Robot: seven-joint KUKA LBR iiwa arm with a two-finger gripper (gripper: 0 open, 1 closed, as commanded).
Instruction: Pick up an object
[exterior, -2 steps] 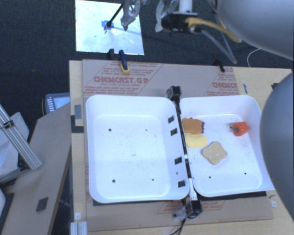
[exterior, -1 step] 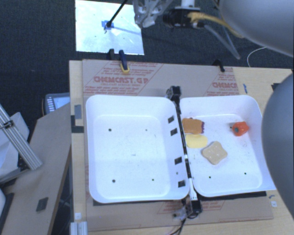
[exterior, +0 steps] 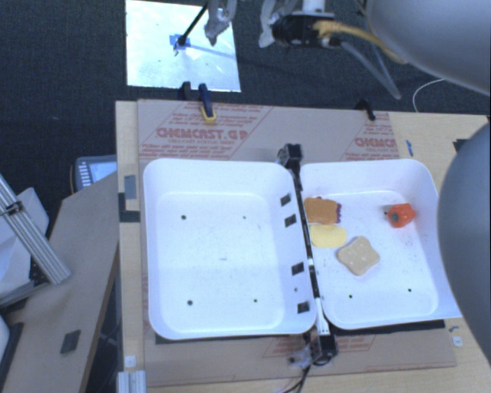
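Item one: the tool [exterior: 242, 23] is hanging at the top of the view, above the far edge of the worktop [exterior: 92, 230] and over a shiny metal sheet [exterior: 182, 46] lying on the dark floor. Two pale fingers [exterior: 217, 21] are showing with a clear gap between them, so the tool is standing open with nothing between its fingers. A yellowish cable [exterior: 353, 32] is running from the wrist toward the grey arm [exterior: 430, 34], which is looming in from the right.

Item two: the left bin [exterior: 165, 307], white and shallow, is sitting beside the right bin [exterior: 430, 303]; the two are touching along a dark clipped seam.

Item three: the right bin is holding four small pieces. An orange-brown piece with a purple edge [exterior: 322, 210] is lying near the seam. A flat yellow piece [exterior: 328, 236] is lying just below it, touching or nearly so. A tan bread-like slice [exterior: 358, 255] is lying just beside the yellow one, toward the front. A small orange-red piece [exterior: 399, 216] is sitting well apart, toward the right wall.

Item four: a cardboard sheet [exterior: 253, 127] printed in red is lying under both bins.
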